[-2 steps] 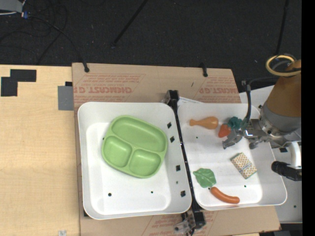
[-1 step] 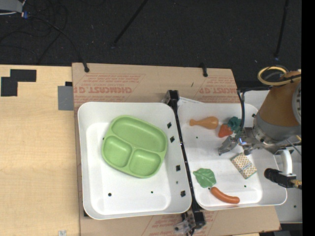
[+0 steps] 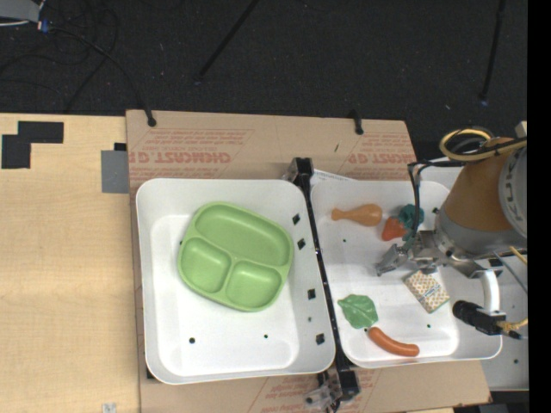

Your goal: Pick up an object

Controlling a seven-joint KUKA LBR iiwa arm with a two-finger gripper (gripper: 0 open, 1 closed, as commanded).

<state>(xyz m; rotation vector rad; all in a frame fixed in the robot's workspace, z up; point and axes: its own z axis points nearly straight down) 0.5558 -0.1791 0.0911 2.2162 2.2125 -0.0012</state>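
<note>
A KUKA arm (image 3: pixel 482 200) reaches from 3 o'clock into the right bin (image 3: pixel 344 351), its gripper (image 3: pixel 398 261) low over the bin floor with the metal fingers spread apart and nothing visibly between them. Loose objects ring it: an orange drumstick-shaped toy (image 3: pixel 359 215) at about 11 o'clock of the gripper, a small red piece (image 3: pixel 393 229) and a teal piece (image 3: pixel 410 216) near 12, a speckled cream block (image 3: pixel 427 290) just beside the fingers at 4 o'clock, a green leaf-shaped toy (image 3: pixel 357 309) at 7 and an orange-red sausage (image 3: pixel 393 343) at 6, near the bin's front rim. The left bin (image 3: pixel 155 317) holds a light green three-compartment plate (image 3: pixel 235 255), lying flat and tilted toward 10 o'clock. Both white bins sit side by side on printed brown cardboard (image 3: pixel 258 149), itself on a pale wooden bench (image 3: pixel 60 274); beyond it lies dark carpet with cables. The arm's body covers the right bin's far corner, and the red and teal pieces are too small to identify
</note>
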